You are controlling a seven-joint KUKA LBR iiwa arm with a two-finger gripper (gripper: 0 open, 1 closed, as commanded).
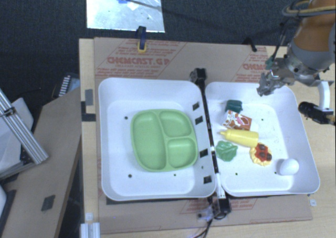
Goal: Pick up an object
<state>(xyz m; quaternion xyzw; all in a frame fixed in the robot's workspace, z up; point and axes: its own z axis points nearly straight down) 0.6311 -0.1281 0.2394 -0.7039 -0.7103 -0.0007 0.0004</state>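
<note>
While the gripper (266, 86) hangs over the far rim of the right bin (307, 150), whether it is spread or closed cannot be told from this slant, and nothing shows in its grasp. Its candidates lie nearer and to the left, clustered as if tipped in loosely: a teal block (233, 105), a printed packet (238, 121), a yellow mustard bottle (241, 137), a green leaf (227, 151), a pizza slice toy (261, 154) and a white egg (287, 166) set apart. The left bin (113, 127) carries a green divided plate (161, 140), flat at its middle.
</note>
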